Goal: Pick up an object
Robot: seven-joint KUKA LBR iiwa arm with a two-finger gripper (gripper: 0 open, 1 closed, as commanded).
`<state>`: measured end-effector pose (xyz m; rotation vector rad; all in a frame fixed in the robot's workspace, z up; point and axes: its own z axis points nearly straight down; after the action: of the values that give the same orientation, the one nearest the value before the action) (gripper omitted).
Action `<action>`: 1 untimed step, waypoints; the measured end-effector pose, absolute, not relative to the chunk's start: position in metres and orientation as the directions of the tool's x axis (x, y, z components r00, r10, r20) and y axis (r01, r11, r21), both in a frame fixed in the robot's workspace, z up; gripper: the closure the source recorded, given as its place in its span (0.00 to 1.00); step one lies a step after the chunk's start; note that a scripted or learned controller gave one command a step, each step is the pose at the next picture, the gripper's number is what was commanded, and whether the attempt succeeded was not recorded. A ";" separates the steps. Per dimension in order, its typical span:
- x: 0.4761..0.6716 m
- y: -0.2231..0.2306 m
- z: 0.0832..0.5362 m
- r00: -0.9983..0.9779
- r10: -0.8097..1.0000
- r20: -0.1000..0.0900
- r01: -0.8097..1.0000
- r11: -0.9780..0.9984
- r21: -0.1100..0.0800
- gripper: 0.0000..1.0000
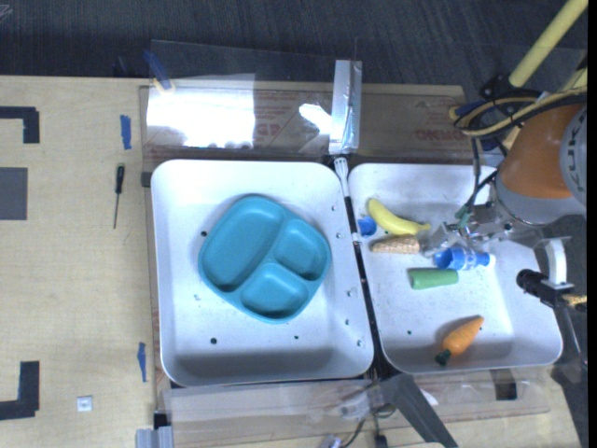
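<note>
The jaws sit low in the right bin over a small blue object; whether they are open or closed, I cannot tell. Nothing looks lifted, so the pick seems undone

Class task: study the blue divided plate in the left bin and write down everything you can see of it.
The blue plate looks like smooth plastic, a rounded shape with three compartments set apart by raised ridges. It lies flat, open side up, turned at a slant, near the middle of the left bin. It touches the bin's floor alone and holds nothing.
</note>
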<state>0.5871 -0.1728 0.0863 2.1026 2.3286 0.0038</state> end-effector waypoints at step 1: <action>0.560 -0.181 0.087 -0.104 0.995 -0.001 0.995 0.104 0.005 0.00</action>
<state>0.5603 -0.1809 0.0866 2.0998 2.3312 0.0050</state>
